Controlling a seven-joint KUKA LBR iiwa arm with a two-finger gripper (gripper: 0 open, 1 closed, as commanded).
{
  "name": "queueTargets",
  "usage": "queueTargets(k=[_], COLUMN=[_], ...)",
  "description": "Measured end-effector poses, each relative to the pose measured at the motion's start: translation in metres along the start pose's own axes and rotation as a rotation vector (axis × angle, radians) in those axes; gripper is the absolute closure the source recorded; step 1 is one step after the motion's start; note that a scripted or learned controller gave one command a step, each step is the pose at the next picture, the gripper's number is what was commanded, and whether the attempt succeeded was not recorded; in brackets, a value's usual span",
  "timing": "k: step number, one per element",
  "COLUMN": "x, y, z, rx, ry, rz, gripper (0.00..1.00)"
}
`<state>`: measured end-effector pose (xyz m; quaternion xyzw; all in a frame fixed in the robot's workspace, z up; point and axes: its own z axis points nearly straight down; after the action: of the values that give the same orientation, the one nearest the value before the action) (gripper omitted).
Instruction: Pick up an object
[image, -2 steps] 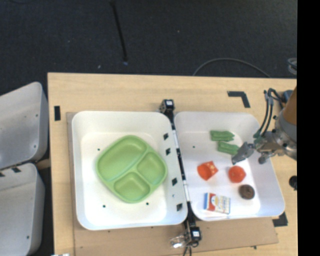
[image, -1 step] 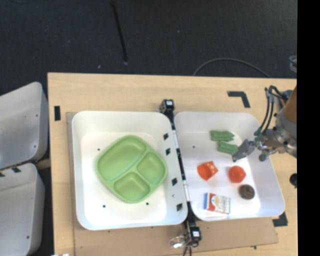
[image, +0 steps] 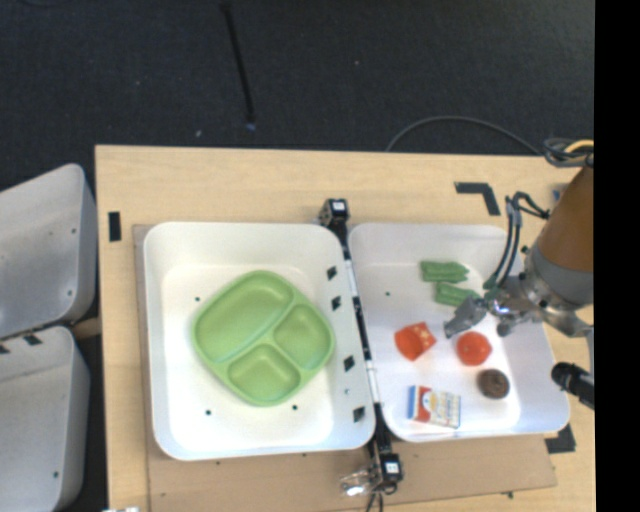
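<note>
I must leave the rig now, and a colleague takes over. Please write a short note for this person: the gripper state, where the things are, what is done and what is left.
Gripper: low over the right bin, between the green pieces and the red ball; it holds nothing that I can see.
Right bin: two green pieces at the back, an orange-red block in the middle, a red ball beside it, a brown ball and a small carton at the front.
Left bin: a green divided plate.
Done: nothing picked yet.
Left: grasp one object and lift it.
</note>
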<state>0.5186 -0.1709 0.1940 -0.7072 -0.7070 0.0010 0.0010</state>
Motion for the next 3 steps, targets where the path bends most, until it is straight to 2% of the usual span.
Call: queueTargets(k=[2, 3], x=[-0.008, -0.009], y=[-0.007, -0.006], z=[0.096, 0.083], rx=[0.000, -0.005], ry=[-0.001, -0.001], rz=[0.004, 0.010], gripper=[0.00, 1.00])
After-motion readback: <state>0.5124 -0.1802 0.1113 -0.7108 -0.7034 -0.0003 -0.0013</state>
